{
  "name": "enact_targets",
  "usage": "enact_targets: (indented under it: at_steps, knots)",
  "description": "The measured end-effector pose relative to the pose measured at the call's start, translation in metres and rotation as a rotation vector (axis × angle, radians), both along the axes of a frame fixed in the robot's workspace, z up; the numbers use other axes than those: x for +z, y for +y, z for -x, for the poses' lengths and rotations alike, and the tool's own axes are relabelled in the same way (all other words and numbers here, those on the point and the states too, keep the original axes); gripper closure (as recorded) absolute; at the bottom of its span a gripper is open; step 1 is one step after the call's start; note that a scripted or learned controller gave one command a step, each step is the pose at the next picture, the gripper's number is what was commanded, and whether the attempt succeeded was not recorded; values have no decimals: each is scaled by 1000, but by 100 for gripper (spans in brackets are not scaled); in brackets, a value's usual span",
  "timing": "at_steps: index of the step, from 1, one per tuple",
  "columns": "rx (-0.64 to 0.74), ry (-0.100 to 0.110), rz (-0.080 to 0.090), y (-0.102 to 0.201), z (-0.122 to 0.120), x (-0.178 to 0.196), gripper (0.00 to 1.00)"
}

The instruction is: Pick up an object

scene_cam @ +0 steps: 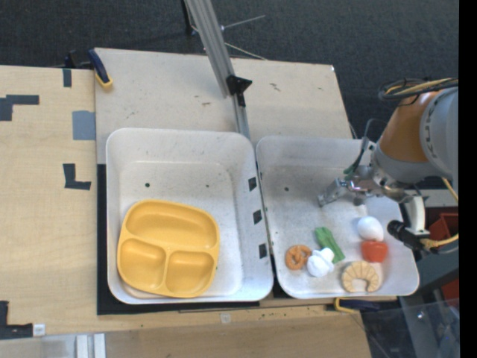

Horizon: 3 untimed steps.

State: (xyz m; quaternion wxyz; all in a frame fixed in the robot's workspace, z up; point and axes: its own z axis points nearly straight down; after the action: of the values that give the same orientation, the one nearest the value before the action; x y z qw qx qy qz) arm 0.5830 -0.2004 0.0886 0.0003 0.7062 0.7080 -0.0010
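The pick looks not yet made: the white egg [370, 228], the red piece [375, 251], the croissant [361, 276], the green pod [328, 244] and the pretzel [298, 256] all lie on the floor of the right bin [298, 162]. The gripper [337, 192] hangs low over bare bin floor, up-left of the egg and apart from it. How far its jaws stand apart I cannot tell; nothing is visibly held between them.

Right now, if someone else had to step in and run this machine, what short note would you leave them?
Gripper: low inside the right white bin, holding nothing visible; finger state unclear.
Items, all in that bin's near end: white egg, red block, green stick, brown pretzel, white lumpy toy, tan croissant.
Left white bin: yellow divided tray.
Done: nothing lifted.
Left: grasp and raise one item.
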Motion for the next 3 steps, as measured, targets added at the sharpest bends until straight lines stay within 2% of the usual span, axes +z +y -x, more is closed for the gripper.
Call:
enact_targets:
  at_steps: [1, 3]
  knots:
    - [1, 1, -1, 1, 0, 10, 100]
    - [0, -7, 0, -7, 0, 132, 100]
